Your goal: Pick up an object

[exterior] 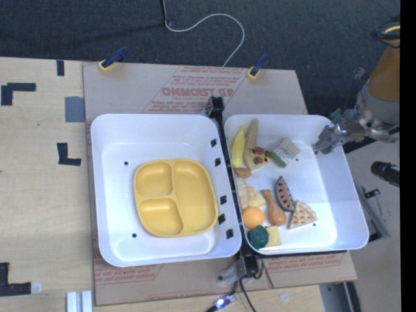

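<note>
A: Jaws status? Nothing is seen between them, but whether they are apart or closed cannot be told; the two-finger gripper [324, 140] is small and blurred at the upper right rim of the right shallow white bin [343, 194].

B: Agreed. Gripper is placed over the rim, apart from all items. Counts?

A: Two bins are seen. One yellow three-compartment plastic plate [175, 197] is sat in the left shallow white bin [107, 174]. In the right bin, one yellow toy banana [238, 146], one tan stick-shaped piece [251, 135], one pale green-and-white packet [285, 151], one watermelon slice [283, 192], one orange carrot-like piece [273, 207], one pizza wedge [301, 215], one orange ball [253, 218], one dark green round piece [258, 236].

B: Candidate objects are clustered along the right bin's left and lower side, well apart from the gripper.

A: Small items between banana and packet are jumbled and cannot be identified. Arm is cut off at the right edge.
</note>
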